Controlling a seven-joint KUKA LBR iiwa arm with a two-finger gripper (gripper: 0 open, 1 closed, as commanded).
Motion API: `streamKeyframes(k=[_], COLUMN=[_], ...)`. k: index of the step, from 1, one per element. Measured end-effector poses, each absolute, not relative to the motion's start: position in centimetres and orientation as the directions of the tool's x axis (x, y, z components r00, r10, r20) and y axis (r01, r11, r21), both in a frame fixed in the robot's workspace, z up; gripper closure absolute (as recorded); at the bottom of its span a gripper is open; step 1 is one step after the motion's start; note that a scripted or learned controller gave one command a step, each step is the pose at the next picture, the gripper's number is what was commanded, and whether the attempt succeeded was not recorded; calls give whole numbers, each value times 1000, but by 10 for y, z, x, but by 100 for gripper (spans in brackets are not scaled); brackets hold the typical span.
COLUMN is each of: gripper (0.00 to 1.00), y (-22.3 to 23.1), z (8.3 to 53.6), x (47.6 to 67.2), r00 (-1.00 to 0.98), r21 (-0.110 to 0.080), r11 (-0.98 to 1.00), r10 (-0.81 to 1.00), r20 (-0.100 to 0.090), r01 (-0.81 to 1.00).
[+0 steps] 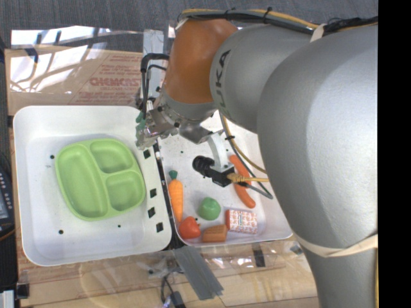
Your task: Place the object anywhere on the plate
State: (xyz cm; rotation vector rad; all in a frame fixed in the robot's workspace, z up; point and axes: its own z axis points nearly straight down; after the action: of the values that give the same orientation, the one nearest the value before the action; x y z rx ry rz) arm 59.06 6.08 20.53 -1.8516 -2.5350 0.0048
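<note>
A light green plate (97, 178) with three compartments lies in the left white bin (38, 236), and nothing rests on it. My gripper (148, 133) hangs over the wall between the two bins, just right of the plate's upper right corner. The big grey arm and its orange band hide much of the right bin (273, 233). Toy food lies in that bin's near part: an orange carrot (175, 197), a green ball (209, 208), a red tomato (189, 227), a brown piece (214, 233), a red and white box (242, 221) and an orange-red sausage (243, 181).
Brown cardboard with red print (96, 76) lies behind the left bin. Grey tape strips (199, 271) sit on the bench in front of the bins. White floor of the left bin shows all around the plate.
</note>
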Motion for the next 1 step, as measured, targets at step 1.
streamKeyframes(k=[1], gripper=[100], y=[-4], z=[190], x=[566], r00=[-124], r21=[-7], r11=[124], r10=[992], r20=[0], r01=[992])
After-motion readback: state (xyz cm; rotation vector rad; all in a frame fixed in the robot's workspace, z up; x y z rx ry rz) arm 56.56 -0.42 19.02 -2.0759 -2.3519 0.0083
